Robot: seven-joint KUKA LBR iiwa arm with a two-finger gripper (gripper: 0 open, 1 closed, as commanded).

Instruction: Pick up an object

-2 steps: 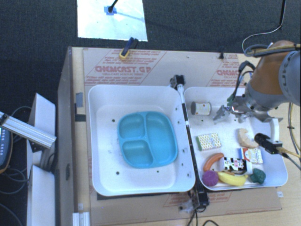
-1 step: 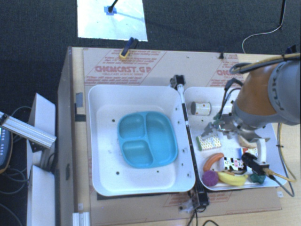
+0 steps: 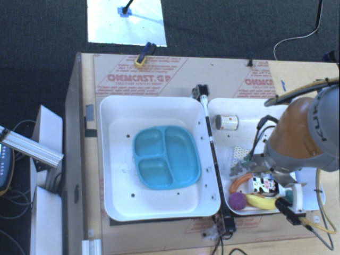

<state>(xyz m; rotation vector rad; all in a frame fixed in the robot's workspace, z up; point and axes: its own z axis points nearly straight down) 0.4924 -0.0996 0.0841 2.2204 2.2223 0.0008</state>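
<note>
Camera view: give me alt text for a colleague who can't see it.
The grey-and-orange arm reaches over the right bin, above a banana, a purple ball and a small white cylinder. The left bin holds a blue divided plate.

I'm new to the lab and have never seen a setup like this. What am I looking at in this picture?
One camera looks down at a slant on a bench bearing two white bins. The grey and orange shape at the right is a robot arm, reaching into the right bin. That bin holds a small white cylinder, a banana, a purple ball and an orange piece. The left bin holds a blue divided plate. The arm's body hides its gripper, so I can't tell whether it holds anything.
</note>
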